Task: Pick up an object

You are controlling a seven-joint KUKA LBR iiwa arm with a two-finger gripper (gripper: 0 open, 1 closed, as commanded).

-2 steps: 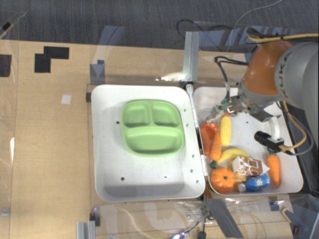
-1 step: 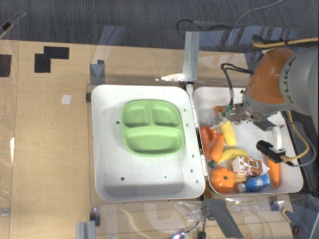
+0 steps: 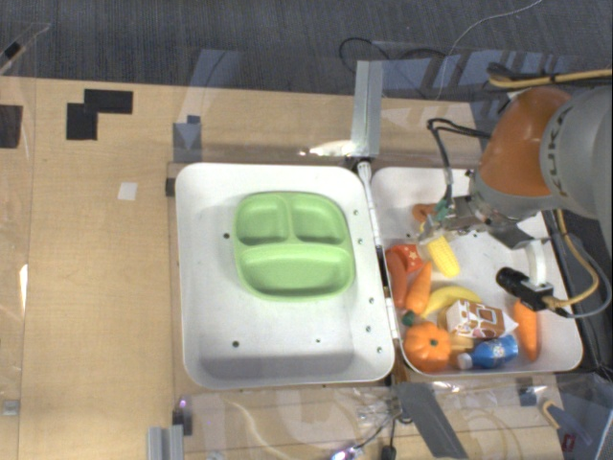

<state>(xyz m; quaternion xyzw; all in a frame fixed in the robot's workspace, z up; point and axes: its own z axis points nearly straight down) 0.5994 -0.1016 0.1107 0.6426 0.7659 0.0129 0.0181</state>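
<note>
- Camera view, looking down at a slant: the gripper (image 3: 439, 224) hangs low over the far half of the right bin (image 3: 407, 188), with the arm's orange band above and to its right. From this angle I cannot tell whether the gripper is open or closed, and I see nothing held in it.
- My likely target is the corn cob (image 3: 442, 255), which lies just beside the gripper on its near side. A small orange piece (image 3: 422, 215) sits close by on the other side, too small to name.
- The toys are heaped toward the near and left side of that bin. The red pepper (image 3: 404, 258) and a carrot (image 3: 418, 289) lie against the wall shared with the left bin (image 3: 206, 286). The banana (image 3: 448, 298), pumpkin (image 3: 427, 345) and carton (image 3: 476, 321) are packed together nearer the front rim. I judge the gripper is working the loose edge of the heap, where a piece stands clear of its neighbours.
- The corn cob has open floor on its right and the pepper close on its left, so a descent there risks nudging the pepper.
- The far corner of the right bin is bare and gives room to lift straight up.
- The left bin holds a green tray (image 3: 292, 242) with bare floor all round it.
</note>
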